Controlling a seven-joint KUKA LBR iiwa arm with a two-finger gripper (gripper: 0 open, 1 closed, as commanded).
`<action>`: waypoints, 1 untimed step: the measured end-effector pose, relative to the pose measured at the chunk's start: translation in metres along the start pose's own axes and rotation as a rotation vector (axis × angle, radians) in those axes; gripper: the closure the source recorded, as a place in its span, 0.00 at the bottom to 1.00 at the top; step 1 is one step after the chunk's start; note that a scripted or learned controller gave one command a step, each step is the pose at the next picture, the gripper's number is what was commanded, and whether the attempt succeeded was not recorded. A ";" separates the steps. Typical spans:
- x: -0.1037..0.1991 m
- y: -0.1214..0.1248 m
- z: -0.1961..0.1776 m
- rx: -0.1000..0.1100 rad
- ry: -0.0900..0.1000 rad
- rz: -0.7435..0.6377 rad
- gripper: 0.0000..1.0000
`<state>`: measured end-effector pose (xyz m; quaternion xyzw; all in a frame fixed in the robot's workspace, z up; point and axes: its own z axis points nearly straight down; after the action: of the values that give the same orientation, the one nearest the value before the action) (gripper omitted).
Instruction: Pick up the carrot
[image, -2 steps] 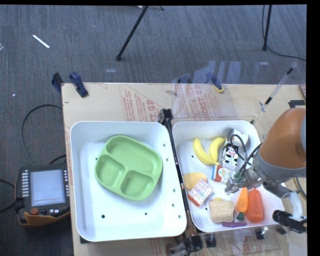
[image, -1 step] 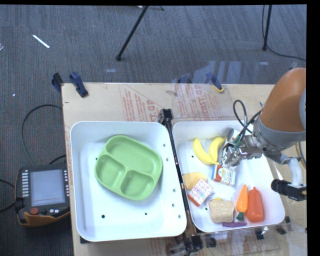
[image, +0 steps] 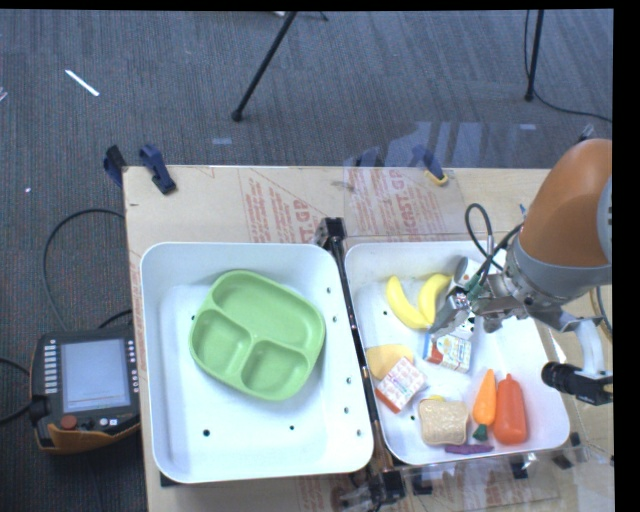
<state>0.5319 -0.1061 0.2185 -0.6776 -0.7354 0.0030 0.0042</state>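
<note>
While tool (image: 452, 308) hovers, carrot (image: 484, 397) below-right (apart)

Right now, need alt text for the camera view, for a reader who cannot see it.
A carrot lies in the right bin beside a red bottle, with the gripper poised above it, over a small carton and bananas. The left bin holds a green divided plate.

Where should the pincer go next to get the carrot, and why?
Probably toward the bin's near right corner: the pincer hovers by the bananas, while the carrot lies apart from it, beside the red bottle.
</note>
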 end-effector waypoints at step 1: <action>-0.058 -0.033 0.129 0.000 0.002 -0.110 0.00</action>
<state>0.5022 -0.1664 0.0893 -0.6361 -0.7716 0.0019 0.0051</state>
